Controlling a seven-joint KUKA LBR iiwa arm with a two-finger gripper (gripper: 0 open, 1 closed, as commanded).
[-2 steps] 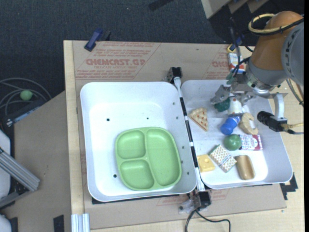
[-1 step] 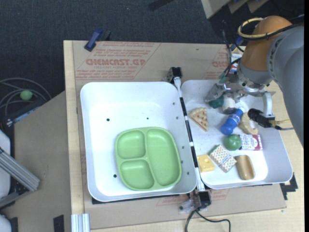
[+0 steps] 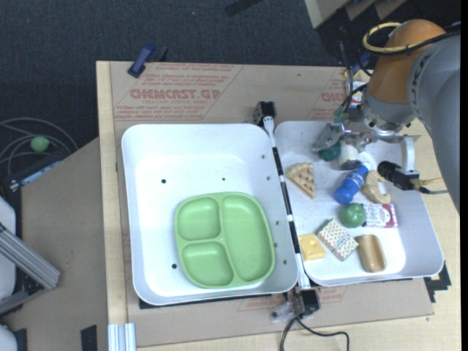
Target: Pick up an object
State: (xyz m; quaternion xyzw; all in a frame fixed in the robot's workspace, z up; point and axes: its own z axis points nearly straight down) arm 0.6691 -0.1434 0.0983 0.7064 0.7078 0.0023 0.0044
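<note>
Arm [image 3: 420, 64] is reaching in from the right, orange band above the wrist, and hanging over the far end of the right bin [image 3: 420, 258]. Gripper [image 3: 344, 143] is sitting low near that bin's back-left corner, just above a dark green object [image 3: 329, 152]. Can't tell whether the object is between the fingers or only beside them; gripper state can't be told from here.

Right bin is holding the loose items. Waffle-pattern wedge [image 3: 302, 178] is lying near the divider between the bins. Blue bottle-like object [image 3: 350, 184] is lying tilted mid-bin, w/ a green ball [image 3: 354, 214] just below it. Pink-and-white packet [image 3: 380, 215] is touching the ball's right side. Tan curved piece [image 3: 376, 189] is lying just right of the blue one. Yellow cheese block [image 3: 313, 247] is sitting at the near left, checkered box [image 3: 337, 239] just beside it, brown bread-roll shape [image 3: 371, 252] right of that.

Left bin [image 3: 142, 196] is holding a green divided plate [image 3: 223, 238], three compartments, lying flat toward the near side.

Both bins are resting on a cardboard-covered tabletop [image 3: 183, 93]. Small blue object [image 3: 142, 60] is lying at the tabletop's far-left edge.
</note>
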